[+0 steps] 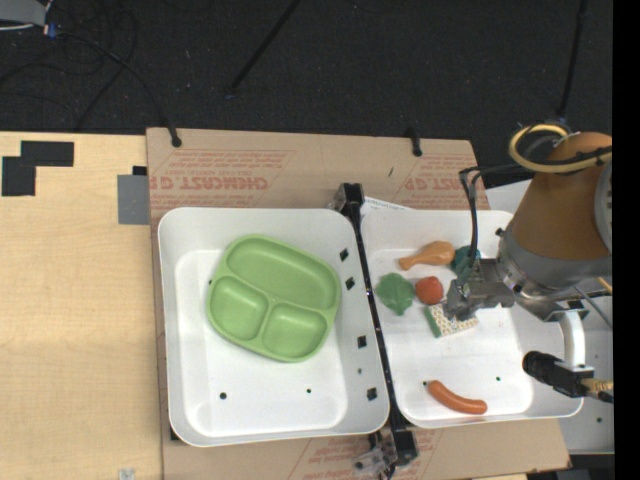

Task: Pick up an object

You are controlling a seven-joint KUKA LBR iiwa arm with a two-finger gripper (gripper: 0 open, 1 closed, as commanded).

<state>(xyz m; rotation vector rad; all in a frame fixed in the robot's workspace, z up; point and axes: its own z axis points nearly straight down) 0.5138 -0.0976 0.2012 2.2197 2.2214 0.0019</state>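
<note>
My gripper [463,303] reaches in from the right and hangs low over the middle of the right bin [500,383]. Beneath it lies a small flat green-and-white piece [446,321]. A red tomato-like ball [429,290] sits just left of the gripper, beside a green broccoli-like toy [394,293]. An orange drumstick-shaped toy [427,256] lies further back, with a small teal object [464,261] next to it. A red-orange sausage [458,398] rests near the bin's front wall.
The left bin [195,388] holds a light green divided plate [273,296]. A black divider [367,308] runs between the bins. The grey and orange arm [555,218] covers the right bin's far right side.
</note>
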